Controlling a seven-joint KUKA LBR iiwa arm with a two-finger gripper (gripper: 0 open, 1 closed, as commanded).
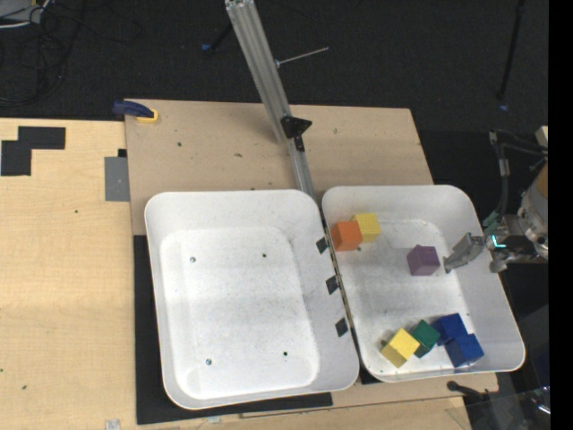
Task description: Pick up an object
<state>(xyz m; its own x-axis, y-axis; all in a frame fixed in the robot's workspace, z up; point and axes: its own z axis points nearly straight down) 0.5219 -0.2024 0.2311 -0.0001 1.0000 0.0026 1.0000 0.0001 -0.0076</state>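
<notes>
Blocks sit scattered in the right bin [483, 222], and none of them is in the arm's grasp yet. Nearest the end effector [466, 251] is a purple block [423, 260], lying alone on bare white floor just to the left of the grey tip, which reaches in over the bin's right rim. Whether tip and block touch cannot be told from this angle, nor can I tell how far open the end effector is; nothing shows between its parts.

An orange block [346, 235] and a yellow block [366, 226] sit touching each other at the bin's upper left, close against the wall shared with the left bin [170, 213]. Along the lower edge a second yellow block [399, 347], a green block [424, 337] and two blue blocks [457, 339] are bunched together.

My judgement is that the purple block is the sensible target because it stands apart from its neighbours, leaving room on each side, whereas the clustered ones near walls or each other would crowd a grasp. The approach seems to be in hand, with the pick itself not yet done. A glancing contact could nudge the block aside across the smooth bin floor
</notes>
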